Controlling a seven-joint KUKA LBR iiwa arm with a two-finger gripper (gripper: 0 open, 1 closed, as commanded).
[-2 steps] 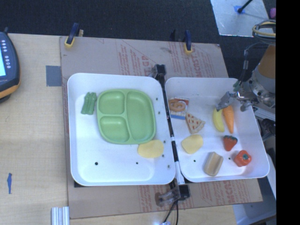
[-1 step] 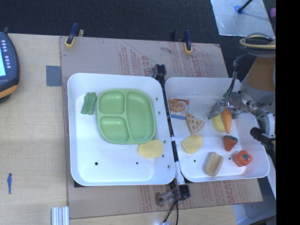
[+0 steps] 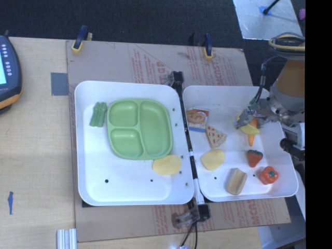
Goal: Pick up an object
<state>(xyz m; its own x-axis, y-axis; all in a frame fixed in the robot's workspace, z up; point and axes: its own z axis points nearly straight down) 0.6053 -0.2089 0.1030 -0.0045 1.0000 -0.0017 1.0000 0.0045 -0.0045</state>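
On the right white bin [image 3: 215, 95], the tool [image 3: 248, 121] grips a carrot [image 3: 251, 132] above a strawberry [image 3: 254, 157]

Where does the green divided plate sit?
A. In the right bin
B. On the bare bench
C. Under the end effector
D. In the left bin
D: the green divided plate lies inside the left bin, beside the green beans.

Dark carpet floor [image 3: 129, 9] lies behind the wooden bench [image 3: 31, 160].
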